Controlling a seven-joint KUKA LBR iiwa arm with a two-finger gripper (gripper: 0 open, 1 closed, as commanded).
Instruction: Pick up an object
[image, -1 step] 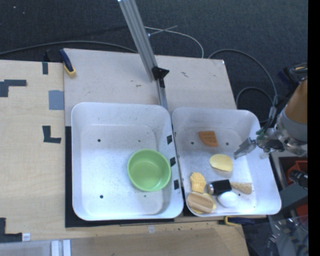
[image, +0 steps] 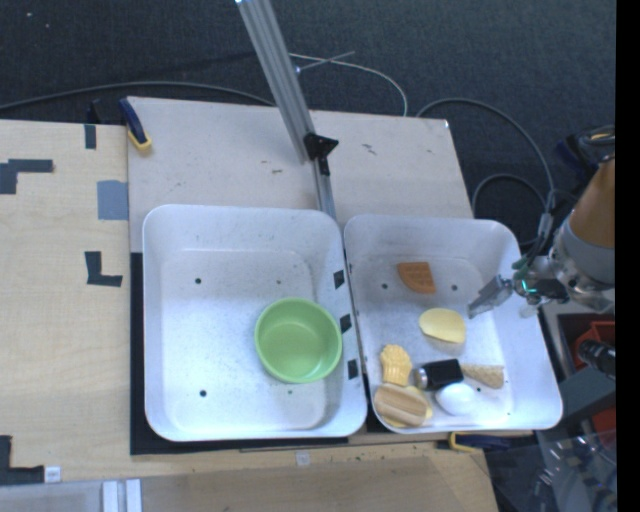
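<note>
While over right bin (image: 520, 345) (rim): claw (image: 490, 296).

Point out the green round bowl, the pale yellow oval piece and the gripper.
green round bowl (image: 297, 340), camera view, inner floor.
pale yellow oval piece (image: 442, 325), camera view, top face.
gripper (image: 487, 296), camera view, finger tips.

Right bin (image: 495, 236) holds small food-like pieces clustered near its front; a green bowl (image: 297, 340) sits upright in the left bin (image: 160, 300).

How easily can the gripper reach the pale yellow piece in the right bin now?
Probably easily: the gripper hovers just right of the pale yellow piece, which lies apart from its neighbours, with nothing between them.
</note>
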